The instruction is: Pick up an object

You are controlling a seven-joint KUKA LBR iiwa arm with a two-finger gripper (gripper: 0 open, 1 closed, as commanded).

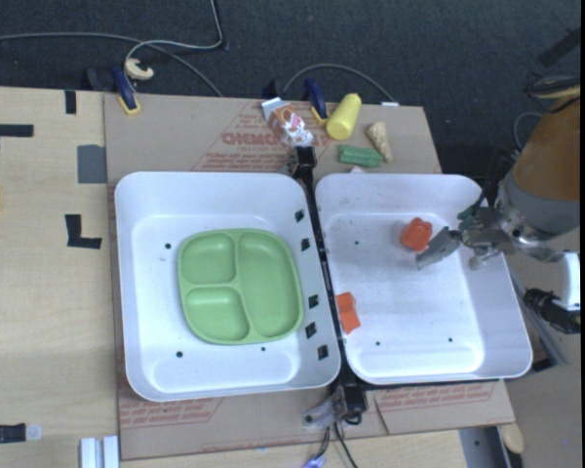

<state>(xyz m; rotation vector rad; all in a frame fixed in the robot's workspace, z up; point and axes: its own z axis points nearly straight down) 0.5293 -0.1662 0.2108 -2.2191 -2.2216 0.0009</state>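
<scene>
A small red-orange object (416, 233) lies in the upper middle of the right bin (409, 359). An orange block (346, 312) rests against that bin's left wall, lower down. My gripper (437, 249) reaches in from the right and hangs low just right of the red-orange object, close beside it. I see nothing held in it. The grey arm with its orange band (551, 169) stands over the bin's right rim.
The left bin (146, 359) holds a green divided plate (240, 286). Behind the bins, on the cardboard, lie a yellow piece (343, 115), a green piece (359, 156), a beige piece (378, 140) and a small packet (288, 122). Cables run across the dark floor behind.
</scene>
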